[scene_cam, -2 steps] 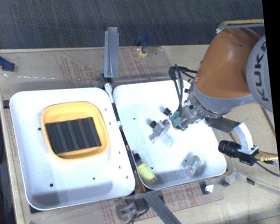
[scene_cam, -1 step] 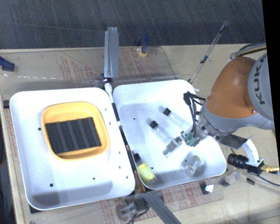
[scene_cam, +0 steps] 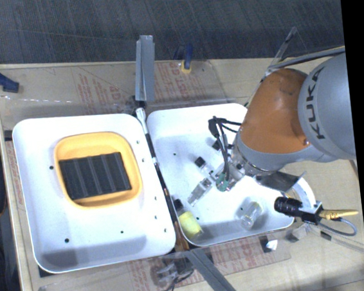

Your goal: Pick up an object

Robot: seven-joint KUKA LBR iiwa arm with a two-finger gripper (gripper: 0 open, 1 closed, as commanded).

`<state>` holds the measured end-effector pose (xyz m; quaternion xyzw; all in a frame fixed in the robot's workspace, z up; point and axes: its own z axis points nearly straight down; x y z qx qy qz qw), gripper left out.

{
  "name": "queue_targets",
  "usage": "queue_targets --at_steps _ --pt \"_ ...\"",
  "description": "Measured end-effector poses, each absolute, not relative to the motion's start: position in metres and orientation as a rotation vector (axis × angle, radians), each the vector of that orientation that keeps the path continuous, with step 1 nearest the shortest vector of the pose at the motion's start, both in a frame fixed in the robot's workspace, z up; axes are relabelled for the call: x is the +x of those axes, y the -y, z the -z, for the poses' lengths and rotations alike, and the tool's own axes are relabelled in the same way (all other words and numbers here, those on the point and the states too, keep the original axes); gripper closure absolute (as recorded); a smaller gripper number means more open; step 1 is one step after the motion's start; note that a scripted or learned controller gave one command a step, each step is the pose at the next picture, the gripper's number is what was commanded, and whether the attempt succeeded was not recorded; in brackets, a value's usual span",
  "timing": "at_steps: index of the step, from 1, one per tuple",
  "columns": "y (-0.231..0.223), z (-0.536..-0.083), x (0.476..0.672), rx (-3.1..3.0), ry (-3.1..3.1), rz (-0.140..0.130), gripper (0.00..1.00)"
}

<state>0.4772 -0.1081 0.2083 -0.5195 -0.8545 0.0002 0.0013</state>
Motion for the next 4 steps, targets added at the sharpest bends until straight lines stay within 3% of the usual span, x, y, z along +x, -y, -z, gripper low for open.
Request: queue_targets --at_steps 1,2,3,4 --pt "0.067 -0.192 0.477 -1.519 2.748 0.000 0.00" --pt "-0.003 -0.191 0.477 -1.406 2.804 -0.003 0.00" --pt "0.050 -0.289 0.478 -1.115 2.941 0.000 0.00" --pt "0.050 -0.299 0.479 -1.109 2.946 0.001 1.00"
